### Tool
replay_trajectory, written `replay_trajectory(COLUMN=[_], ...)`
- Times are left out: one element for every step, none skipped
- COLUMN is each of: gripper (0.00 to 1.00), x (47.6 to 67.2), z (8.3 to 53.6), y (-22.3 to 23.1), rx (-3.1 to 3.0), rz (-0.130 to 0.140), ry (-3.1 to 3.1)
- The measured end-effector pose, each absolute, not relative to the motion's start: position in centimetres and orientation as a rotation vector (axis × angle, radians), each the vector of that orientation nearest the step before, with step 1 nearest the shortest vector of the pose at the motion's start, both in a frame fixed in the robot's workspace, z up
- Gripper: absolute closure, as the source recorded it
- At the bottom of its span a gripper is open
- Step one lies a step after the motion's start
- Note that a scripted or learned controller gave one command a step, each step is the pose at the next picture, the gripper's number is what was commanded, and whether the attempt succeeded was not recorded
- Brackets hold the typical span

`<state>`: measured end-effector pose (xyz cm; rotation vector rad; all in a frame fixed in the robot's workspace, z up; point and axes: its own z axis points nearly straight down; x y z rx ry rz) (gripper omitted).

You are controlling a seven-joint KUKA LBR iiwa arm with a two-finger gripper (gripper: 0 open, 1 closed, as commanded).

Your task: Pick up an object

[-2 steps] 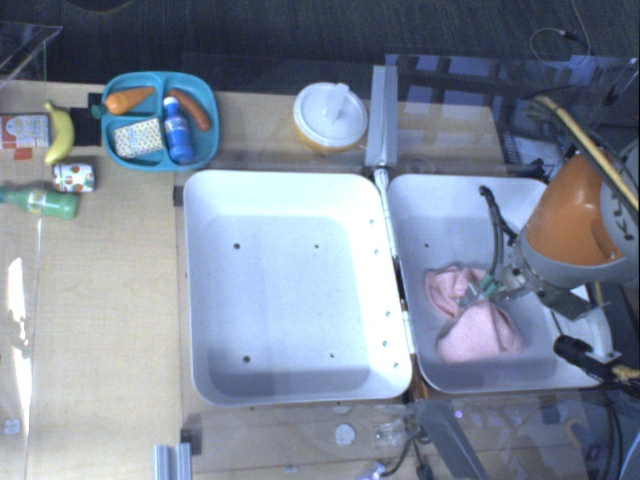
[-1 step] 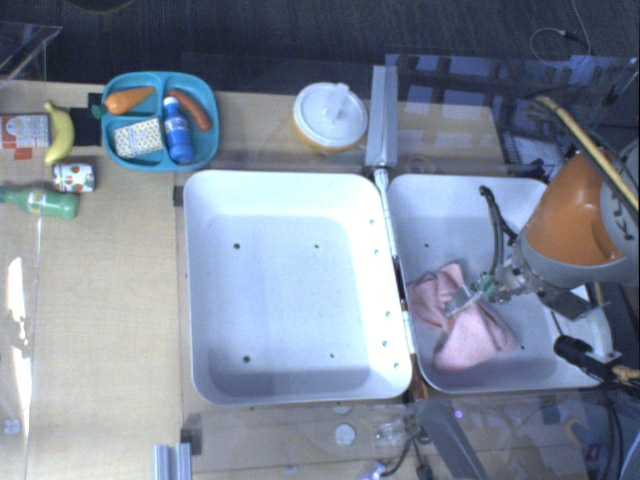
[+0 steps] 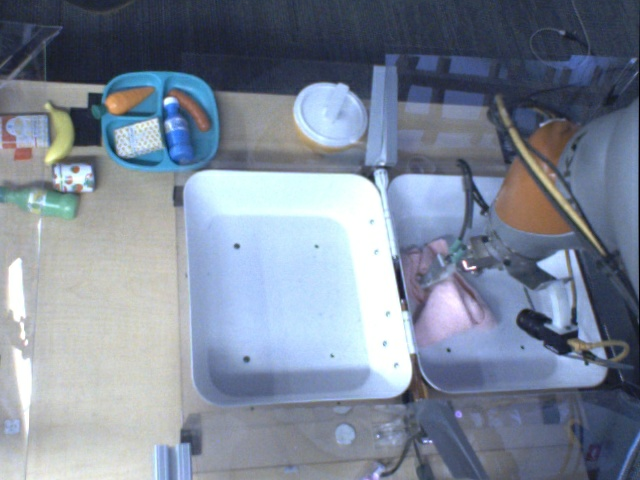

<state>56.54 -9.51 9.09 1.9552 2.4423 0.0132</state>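
Over the right bin, gripper low against a pink cloth. Fingertips merged with cloth folds; apart or together, cannot tell. Arm hiding bin's right wall.

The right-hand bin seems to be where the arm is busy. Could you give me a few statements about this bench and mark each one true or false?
1. A pink cloth lies in the right bin. True.
2. The gripper is over the left bin. False: it is over the right bin, at the cloth.
3. A banana lies inside the blue tray. False: it lies on the bench, left of the tray.
4. A white lidded tub stands behind the bins. True.
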Motion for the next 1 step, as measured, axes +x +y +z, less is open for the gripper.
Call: replay_trajectory(gripper=[1.00], x=[56.79], z=[10.30], y=[-9.35], rx=[1.942], rz=[0.019], ry=[2.446])
